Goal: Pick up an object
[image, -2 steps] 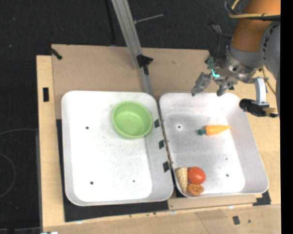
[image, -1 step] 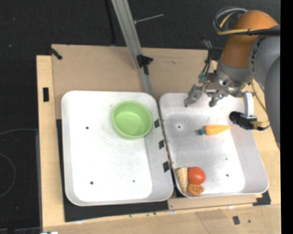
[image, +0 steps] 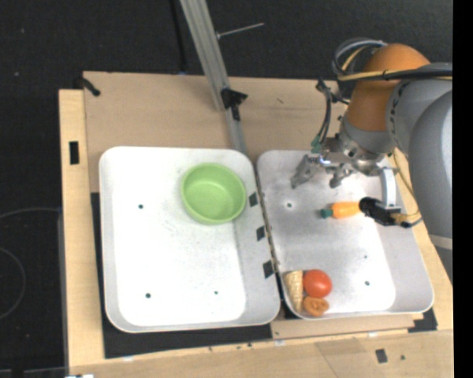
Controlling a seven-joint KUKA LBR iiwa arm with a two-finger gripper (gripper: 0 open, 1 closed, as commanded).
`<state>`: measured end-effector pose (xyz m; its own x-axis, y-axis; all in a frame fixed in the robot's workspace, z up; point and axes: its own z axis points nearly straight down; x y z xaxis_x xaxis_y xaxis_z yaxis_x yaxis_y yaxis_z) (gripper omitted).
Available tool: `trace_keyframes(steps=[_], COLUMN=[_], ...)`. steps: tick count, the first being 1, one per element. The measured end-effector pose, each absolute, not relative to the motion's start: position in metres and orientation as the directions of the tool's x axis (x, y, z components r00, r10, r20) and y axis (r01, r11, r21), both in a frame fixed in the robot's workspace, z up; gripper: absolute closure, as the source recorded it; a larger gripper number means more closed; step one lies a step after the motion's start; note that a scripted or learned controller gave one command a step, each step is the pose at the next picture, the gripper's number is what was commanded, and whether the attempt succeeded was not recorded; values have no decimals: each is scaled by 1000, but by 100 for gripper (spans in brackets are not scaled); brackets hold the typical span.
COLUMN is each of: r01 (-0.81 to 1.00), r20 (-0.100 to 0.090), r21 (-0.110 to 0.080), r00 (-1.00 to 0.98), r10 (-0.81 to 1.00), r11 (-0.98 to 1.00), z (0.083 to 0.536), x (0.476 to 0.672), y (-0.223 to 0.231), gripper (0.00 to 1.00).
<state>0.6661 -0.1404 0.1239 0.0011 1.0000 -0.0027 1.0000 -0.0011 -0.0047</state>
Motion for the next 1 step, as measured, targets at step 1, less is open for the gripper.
trace_keyframes(steps=[1], r01=[1000], r20=[-3], r21=[-2], r00=[3], r10=[1000], r11=[-3], z=[100], x=[666], y=[-142], gripper=[0])
